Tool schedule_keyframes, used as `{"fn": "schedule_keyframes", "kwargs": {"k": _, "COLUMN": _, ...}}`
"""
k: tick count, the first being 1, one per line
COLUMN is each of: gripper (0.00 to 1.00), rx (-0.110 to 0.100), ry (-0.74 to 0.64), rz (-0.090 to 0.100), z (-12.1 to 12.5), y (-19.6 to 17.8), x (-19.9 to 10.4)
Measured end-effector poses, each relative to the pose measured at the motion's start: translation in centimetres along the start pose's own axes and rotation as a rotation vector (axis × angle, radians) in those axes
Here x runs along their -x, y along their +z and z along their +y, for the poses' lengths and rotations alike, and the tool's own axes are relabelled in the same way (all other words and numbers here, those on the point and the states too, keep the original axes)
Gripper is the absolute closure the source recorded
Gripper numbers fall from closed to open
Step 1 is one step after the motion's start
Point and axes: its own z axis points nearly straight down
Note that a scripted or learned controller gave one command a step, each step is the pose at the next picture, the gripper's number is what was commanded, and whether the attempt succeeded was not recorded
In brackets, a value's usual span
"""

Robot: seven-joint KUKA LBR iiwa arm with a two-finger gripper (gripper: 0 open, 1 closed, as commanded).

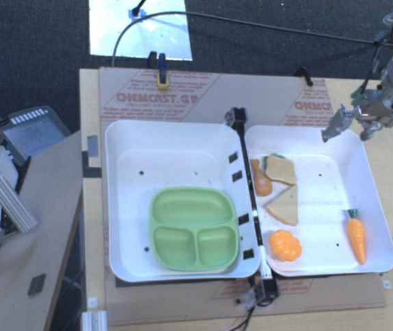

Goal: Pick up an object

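- Orange carrot point(356, 237) lies in the right bin point(320, 167).
- Green tray point(194, 228) sits in the left bin point(141, 150).
- The gripper point(352, 125) hangs above the right bin's far corner, fingers wide apart, holding nothing.

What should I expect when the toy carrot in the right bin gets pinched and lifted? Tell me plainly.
The carrot tapers to a point, so it may slip out if pinched near the tip. Its rounded body will probably roll if nudged sideways. It looks like a small plastic toy, so likely light and stiff. It lies near the right bin wall, which could crowd the hand.

Bright, even light — slightly soft.
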Motion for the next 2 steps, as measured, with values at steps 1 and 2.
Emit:
{"fn": "schedule_keyframes", "kwargs": {"k": 1, "gripper": 0.00, "rx": -0.003, "ry": 0.002, "rz": 0.000, "z": 0.0, "y": 6.0, "x": 0.6}}
{"fn": "schedule_keyframes", "kwargs": {"k": 2, "gripper": 0.00, "rx": -0.003, "ry": 0.002, "rz": 0.001, "z": -0.6, "y": 10.7, "x": -0.1}}
